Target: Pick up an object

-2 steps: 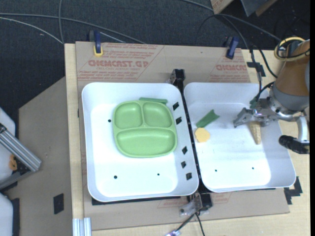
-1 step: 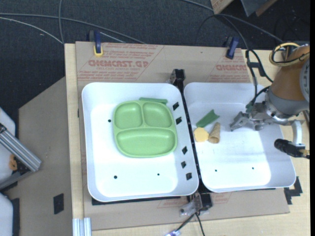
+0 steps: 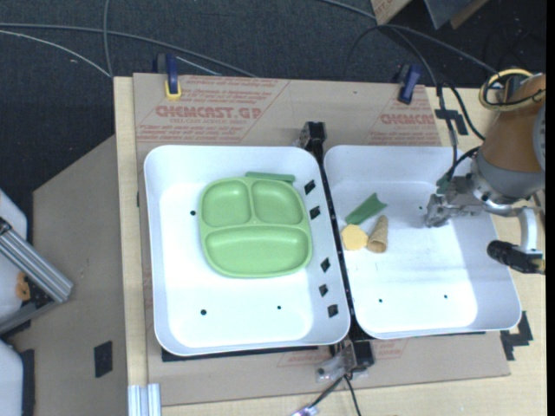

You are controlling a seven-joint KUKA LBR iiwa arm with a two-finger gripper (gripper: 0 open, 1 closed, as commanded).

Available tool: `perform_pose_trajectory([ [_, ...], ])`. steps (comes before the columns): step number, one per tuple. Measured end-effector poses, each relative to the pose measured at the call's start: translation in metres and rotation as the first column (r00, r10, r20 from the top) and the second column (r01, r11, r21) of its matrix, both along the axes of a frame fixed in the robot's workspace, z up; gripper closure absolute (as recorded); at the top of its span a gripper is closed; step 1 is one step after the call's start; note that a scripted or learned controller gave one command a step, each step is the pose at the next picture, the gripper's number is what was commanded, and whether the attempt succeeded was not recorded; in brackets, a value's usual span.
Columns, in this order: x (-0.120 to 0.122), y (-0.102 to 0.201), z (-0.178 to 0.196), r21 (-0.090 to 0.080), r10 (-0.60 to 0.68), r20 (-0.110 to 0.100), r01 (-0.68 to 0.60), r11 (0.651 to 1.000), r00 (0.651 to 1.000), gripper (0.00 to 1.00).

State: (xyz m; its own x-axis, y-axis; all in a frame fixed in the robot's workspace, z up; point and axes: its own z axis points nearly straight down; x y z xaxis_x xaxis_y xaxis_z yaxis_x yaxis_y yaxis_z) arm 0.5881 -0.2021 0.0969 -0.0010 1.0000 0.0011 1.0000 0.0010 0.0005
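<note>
In the right bin (image 3: 434,315) lie three small things close together near its left side: a green flat piece (image 3: 365,208), a yellow lump (image 3: 353,237) and a tan cone-shaped piece (image 3: 378,233). My gripper (image 3: 436,211) hangs over the right half of that bin, to the right of the three pieces and apart from them. The left bin (image 3: 234,319) holds a light green divided plate (image 3: 255,227) with a dark green flat piece (image 3: 269,178) at its far edge.
A black divider with clips (image 3: 326,232) runs between the two bins. Blue clamps (image 3: 173,74) (image 3: 408,81) hold the cardboard at the far edge. Cables trail across the dark floor behind the bench.
</note>
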Motion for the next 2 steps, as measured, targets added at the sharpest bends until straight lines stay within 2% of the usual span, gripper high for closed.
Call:
perform_pose_trajectory([
  [2, -0.001, -0.012, 0.097, -0.004, -0.001, 0.006, 0.001, 1.000, 1.000, 1.00],
])
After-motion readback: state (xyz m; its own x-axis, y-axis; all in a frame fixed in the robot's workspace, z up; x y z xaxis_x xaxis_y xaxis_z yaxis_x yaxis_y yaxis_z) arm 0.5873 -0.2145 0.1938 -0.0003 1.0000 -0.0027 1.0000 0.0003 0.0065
